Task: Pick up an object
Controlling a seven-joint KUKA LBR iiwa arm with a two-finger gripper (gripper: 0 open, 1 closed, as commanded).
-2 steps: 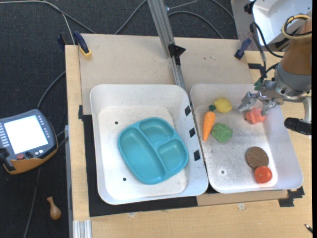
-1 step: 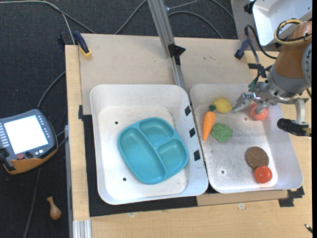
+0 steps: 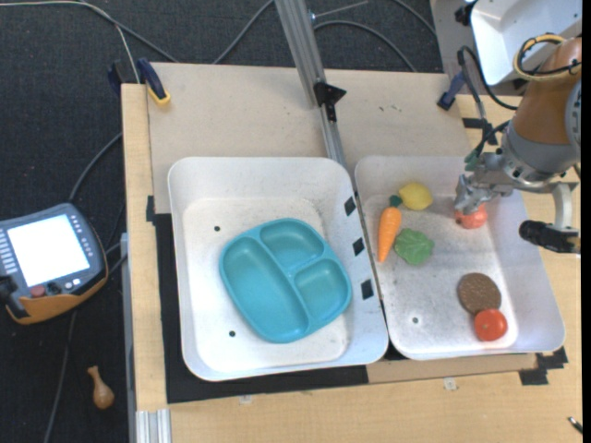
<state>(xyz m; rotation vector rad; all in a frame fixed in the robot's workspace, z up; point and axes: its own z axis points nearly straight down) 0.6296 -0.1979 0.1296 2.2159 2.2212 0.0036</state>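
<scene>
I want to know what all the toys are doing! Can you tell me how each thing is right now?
Blue divided plate: lying flat in the left bin, nothing on it.
Carrot: lying on its side, right bin.
Lemon: resting beside the carrot's top.
Green vegetable: resting against the carrot.
Brown patty: lying flat.
Tomato: sitting by the patty.
Small red piece: right under the gripper.
Handheld screen: lit up.

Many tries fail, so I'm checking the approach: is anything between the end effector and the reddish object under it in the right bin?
Nothing visible. The end effector is right above the reddish object. The lemon lies apart to its left; the cookie lies nearer the camera.
</scene>
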